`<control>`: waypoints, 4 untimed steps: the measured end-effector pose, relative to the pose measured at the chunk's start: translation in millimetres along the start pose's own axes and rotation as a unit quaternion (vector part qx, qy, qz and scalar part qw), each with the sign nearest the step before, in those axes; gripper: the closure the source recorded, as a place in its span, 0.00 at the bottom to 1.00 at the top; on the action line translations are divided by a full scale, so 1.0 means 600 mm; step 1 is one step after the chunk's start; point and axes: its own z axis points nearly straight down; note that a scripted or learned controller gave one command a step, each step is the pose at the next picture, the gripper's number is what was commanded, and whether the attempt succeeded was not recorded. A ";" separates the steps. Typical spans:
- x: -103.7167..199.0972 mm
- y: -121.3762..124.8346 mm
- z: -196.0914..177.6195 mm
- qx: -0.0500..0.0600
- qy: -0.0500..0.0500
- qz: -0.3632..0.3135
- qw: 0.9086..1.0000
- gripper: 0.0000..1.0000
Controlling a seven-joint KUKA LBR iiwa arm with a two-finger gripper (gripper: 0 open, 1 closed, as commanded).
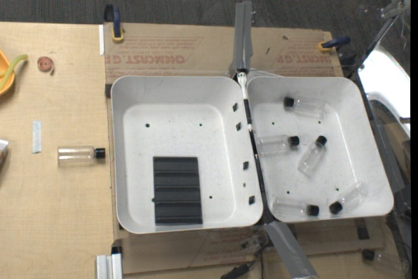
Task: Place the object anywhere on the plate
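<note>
Two shallow white bins are set side by side on a cardboard sheet (176, 57) over the wooden bench (52, 206).

L bin (130, 91): a black ribbed plate (176, 191) is laid flat on the floor, toward the near wall and a bit L of ctr. Nothing is seen resting on it.

R bin (349, 91): five clear vials w/ black caps are scattered, all lying down.
- Vial 1 (304, 106) is found near the far wall, cap to the L.
- Vial 2 (275, 143) is seen mid-bin by the L wall, cap to the R.
- Vial 3 (311, 158) is tilted just beside it, cap at the far end; caps of 2 and 3 are near each other but apart.
- Vial 4 (289, 208) and vial 5 (348, 196) are placed along the near wall, caps pointed toward each other, apart.

All five are kept well apart from the plate, w/ the bin walls between.

Outside the bins, a sixth vial (78, 154) is laid on the bench L of the L bin, cap toward the bin.

Clamps are fixed at the far cardboard edge: one (115, 24) at L, one (332, 44) at R.

Gripper state can't be told.
</note>
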 end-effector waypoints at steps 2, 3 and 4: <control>-0.002 -0.005 0.002 0.001 0.000 0.191 0.982 0.00; 0.086 -0.018 0.002 0.002 -0.001 0.288 0.958 0.00; -0.023 -0.072 0.001 0.002 0.000 0.356 0.934 0.00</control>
